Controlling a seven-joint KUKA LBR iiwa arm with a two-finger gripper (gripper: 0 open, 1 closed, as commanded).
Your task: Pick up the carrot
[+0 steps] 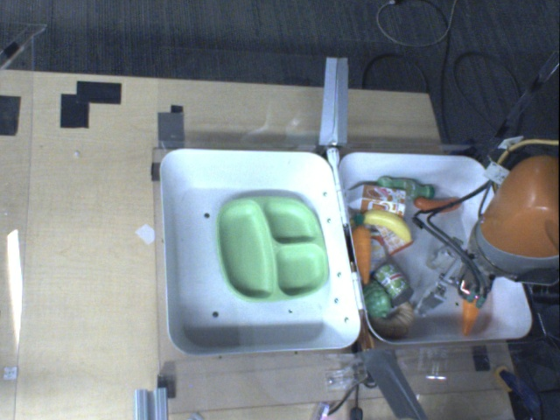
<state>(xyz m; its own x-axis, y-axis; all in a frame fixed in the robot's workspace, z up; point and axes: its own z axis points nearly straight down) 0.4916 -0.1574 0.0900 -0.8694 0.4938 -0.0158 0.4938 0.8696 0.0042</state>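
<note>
Here, grey two-finger gripper (pixel 451 289) low in right white bin (pixel 516 322), lower right of frame; finger state unclear, cannot tell. Long orange carrot (pixel 361 252) lies along bin's left wall, beside yellow banana (pixel 389 226).

Single fixed camera above bench (pixel 79 234), looking down at slight slant. Moderate distance: both white bins in frame, left bin (pixel 188 261) central, right bin (pixel 516 322) near right edge. Dark floor (pixel 219 16) across top.
</note>
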